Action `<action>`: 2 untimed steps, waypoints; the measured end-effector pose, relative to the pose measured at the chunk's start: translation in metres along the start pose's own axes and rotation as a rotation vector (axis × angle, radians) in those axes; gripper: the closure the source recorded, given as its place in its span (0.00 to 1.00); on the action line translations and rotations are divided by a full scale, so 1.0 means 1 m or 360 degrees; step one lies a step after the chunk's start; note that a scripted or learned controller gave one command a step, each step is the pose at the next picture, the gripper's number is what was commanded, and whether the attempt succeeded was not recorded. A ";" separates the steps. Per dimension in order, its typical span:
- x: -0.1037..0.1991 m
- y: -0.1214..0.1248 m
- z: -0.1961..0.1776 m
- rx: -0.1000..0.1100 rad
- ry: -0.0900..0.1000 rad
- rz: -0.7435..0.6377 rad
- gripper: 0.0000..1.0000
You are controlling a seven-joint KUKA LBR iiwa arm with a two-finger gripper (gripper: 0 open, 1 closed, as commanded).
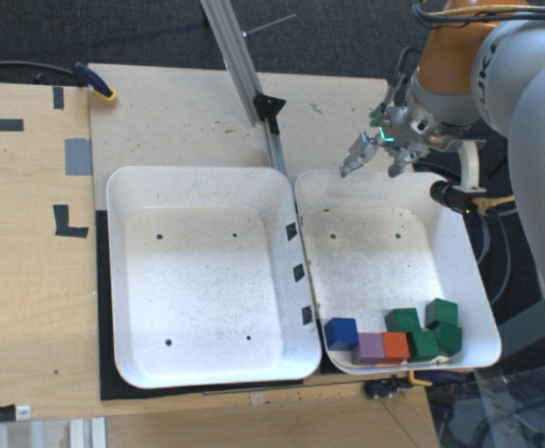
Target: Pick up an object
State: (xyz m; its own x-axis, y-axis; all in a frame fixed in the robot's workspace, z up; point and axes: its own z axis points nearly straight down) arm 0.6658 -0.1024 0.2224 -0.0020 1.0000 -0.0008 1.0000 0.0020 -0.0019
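**A:** Position of gripper (377, 160)?

**B:** Upper right of frame, hanging above the far rim of the right bin (459, 250). Fingers spread apart, nothing between them. Probably a raised standby pose: clear of the bin walls, free to travel to any target below.

**A:** Location of pickable objects?

**B:** Bunched in the lower right of the frame, against the near wall of the right bin. Blue block (341, 332) leftmost, then purple block (370, 346) and orange block (396, 345) touching side by side, then a cluster of green blocks (426, 329) packed toward the corner. Well apart from the gripper.

**A:** Reason for caution?

**B:** Tight packing against the wall. Little finger room between neighbours; blue block the most exposed, likely the easiest choice.

**A:** Left bin (123, 250)?

**B:** Centre of frame, beside the right bin, rims touching.
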 end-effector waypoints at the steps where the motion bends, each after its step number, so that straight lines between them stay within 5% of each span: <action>1: -0.001 -0.003 0.065 0.0010 0.0000 0.0002 0.00; 2: 0.001 0.001 0.111 0.0008 0.0000 0.0000 0.00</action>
State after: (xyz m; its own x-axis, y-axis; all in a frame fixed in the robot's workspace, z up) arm 0.6670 -0.1012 0.1110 -0.0021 1.0000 -0.0009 1.0000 0.0021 -0.0071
